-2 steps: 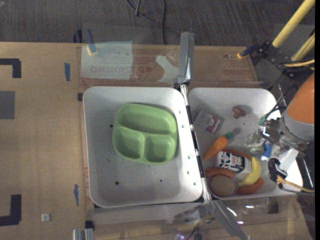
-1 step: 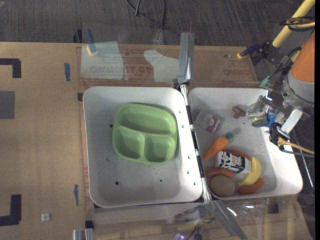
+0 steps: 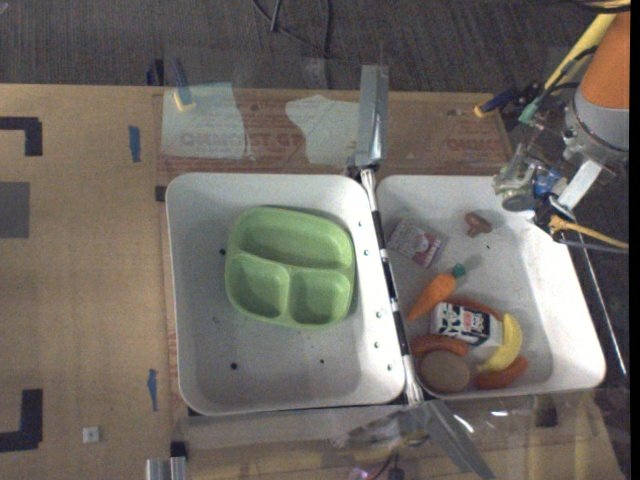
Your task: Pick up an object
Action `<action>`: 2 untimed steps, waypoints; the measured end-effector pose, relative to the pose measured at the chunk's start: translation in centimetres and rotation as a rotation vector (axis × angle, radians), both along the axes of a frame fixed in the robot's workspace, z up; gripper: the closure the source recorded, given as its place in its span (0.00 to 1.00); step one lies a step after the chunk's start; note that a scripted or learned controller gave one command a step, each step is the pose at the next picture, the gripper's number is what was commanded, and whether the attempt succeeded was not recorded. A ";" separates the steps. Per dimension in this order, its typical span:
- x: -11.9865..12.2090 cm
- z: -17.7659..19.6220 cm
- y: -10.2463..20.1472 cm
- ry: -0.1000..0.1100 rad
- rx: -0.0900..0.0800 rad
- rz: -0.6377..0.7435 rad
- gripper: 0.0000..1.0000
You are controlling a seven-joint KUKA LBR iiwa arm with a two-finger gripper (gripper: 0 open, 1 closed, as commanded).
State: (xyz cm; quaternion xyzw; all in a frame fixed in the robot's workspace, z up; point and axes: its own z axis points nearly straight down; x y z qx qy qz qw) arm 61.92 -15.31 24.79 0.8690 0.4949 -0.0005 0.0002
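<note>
Carrot (image 3: 435,293) lies near the middle of the right bin (image 3: 570,298), a likely thing to pick up.
It looks like a light, stiff plastic toy, probably smooth and apt to roll; taking it across its thick orange middle seems safest. Just beside it lie a small carton (image 3: 463,323), a banana (image 3: 508,340) and a pink packet (image 3: 415,243). The gripper (image 3: 525,183) hovers over the bin's far right corner; I cannot tell how its fingers stand.

Two bins side by side on our bench

In the left bin (image 3: 200,368) we see a divided tray (image 3: 290,266). In the right bin (image 3: 570,308) we see a packet (image 3: 415,243) near the divider, a carrot (image 3: 436,292) below it, then a carton (image 3: 463,323), a banana (image 3: 506,342) to its right, and a bun (image 3: 444,370) in front.
</note>
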 end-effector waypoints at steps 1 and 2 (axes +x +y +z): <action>3.9 0.5 4.0 0.001 0.000 -0.172 1.00; 4.1 15.9 2.5 -0.001 0.000 -0.329 1.00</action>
